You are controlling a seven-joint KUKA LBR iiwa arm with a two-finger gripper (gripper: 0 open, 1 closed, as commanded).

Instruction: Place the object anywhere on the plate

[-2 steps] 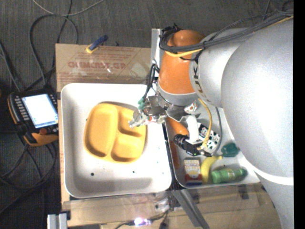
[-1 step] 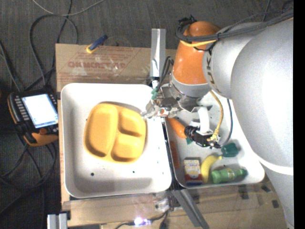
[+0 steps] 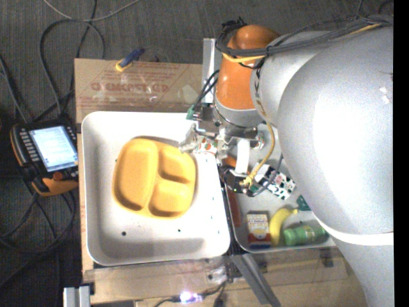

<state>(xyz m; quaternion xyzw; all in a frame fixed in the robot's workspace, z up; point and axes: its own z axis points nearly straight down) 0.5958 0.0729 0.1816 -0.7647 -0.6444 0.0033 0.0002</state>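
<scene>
Dark carpeted floor [image 3: 38, 248] with cables around a tabletop [image 3: 96, 82], left white bin [image 3: 102, 235] holding a yellow divided plate [image 3: 153, 178], tool [image 3: 206, 144] over the plate's upper right edge, grip state indiscernible, banana [image 3: 280, 222], green can [image 3: 305, 235] and small box [image 3: 257, 226] in the right bin [image 3: 239, 232].

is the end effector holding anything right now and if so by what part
It cannot be told. The end effector sits at the upper right corner of the yellow plate, but the wrist hides what lies beneath it.
</scene>
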